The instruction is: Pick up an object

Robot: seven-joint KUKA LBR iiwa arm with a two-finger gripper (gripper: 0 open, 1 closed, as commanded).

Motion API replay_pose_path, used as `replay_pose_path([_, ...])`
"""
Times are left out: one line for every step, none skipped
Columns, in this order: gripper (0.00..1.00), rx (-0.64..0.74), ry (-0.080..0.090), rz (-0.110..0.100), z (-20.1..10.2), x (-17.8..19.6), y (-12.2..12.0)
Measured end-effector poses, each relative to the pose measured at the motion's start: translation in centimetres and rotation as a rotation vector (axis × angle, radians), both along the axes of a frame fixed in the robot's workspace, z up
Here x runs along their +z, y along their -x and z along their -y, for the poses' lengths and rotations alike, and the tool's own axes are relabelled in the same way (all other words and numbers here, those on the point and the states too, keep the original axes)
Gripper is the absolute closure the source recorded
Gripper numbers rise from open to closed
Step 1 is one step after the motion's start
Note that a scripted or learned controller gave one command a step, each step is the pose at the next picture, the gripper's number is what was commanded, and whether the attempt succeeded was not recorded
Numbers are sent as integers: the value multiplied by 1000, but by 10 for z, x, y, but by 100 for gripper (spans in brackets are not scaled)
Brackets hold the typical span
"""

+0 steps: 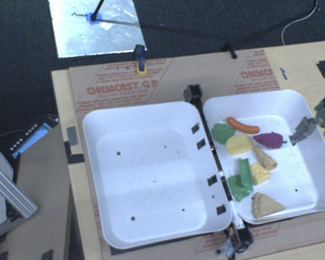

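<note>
The right bin (304, 105) holds several toy foods: a red sausage (243, 125), a green leaf (221, 132), a yellow lemon (238, 144), purple grapes (268, 139), a tan cone (264, 157), a yellow block (258, 173), a green piece (240, 182) and a tan wedge (265, 205). My gripper (303, 130) reaches in from the right edge, over the bin's right side, just right of the grapes. Nothing shows between its fingers.
The left bin (96, 130) lies beside the right one, joined by a black clipped seam (209, 149). Both rest on a cardboard sheet (125, 80). A metal frame (1, 187) stands at the far left. A cable (307, 7) hangs at the upper right.
</note>
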State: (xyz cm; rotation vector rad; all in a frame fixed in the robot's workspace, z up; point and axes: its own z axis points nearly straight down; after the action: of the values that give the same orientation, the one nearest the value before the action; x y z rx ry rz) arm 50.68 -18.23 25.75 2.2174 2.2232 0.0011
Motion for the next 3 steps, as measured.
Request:
replay_pose_path([0,7,-8,-13,-86,-129,22])
replay_pose_path([100,1,0,3,-80,-112,18])
replay_pose_path([100,7,0,16,-113,29,-3])
